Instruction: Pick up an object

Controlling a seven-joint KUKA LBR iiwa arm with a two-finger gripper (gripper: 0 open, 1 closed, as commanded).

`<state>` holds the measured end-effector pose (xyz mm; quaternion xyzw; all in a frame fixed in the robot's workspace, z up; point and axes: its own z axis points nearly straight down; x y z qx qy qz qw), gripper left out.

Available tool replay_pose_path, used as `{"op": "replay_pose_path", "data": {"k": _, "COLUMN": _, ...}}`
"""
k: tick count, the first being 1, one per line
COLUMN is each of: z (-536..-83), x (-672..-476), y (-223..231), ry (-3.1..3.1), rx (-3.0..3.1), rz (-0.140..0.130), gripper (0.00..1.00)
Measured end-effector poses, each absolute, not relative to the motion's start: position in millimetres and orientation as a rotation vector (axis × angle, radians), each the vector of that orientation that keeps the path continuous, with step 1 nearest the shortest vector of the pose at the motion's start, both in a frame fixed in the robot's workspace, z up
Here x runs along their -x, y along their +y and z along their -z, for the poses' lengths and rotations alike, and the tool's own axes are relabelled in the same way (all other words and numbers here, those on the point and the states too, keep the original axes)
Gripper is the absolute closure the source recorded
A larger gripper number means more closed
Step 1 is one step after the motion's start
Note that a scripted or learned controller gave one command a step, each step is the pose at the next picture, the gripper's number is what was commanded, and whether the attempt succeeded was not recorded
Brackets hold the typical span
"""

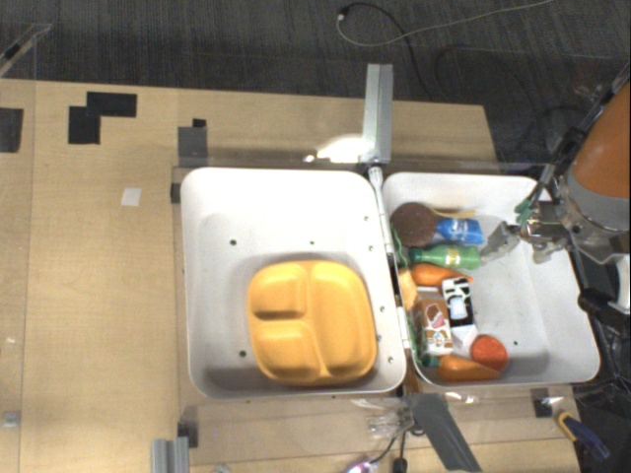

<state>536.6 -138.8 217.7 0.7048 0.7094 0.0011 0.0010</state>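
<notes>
I've got the claw (pixel 505 236) over the right bin (pixel 552 358), near the green bottle (pixel 446 257) lying by the left wall; I can't tell whether it's open. Yellow tray (pixel 311 319) sits in the left bin (pixel 212 264).

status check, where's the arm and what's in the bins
Gripper over right bin, right of the clutter, holding nothing seen. Nearest: green bottle, blue item. Yellow divided tray alone in left bin.
</notes>
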Motion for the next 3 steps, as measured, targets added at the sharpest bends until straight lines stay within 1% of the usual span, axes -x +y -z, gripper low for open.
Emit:
{"op": "replay_pose_path", "data": {"k": 1, "z": -96.3, "x": -559.5, "y": -88.2, "ry": 2.471, "rx": -1.929, "rz": -0.008, "gripper": 0.00}}
{"op": "replay_pose_path", "data": {"k": 2, "z": -107.2, "x": -561.2, "y": -87.1, "ry": 2.470, "rx": -1.924, "rz": -0.013, "gripper": 1.00}}
{"op": "replay_pose_path", "data": {"k": 3, "z": -185.9, "x": -585.0, "y": -26.0, "ry": 2.376, "rx": -2.050, "rz": -0.007, "gripper": 1.00}}
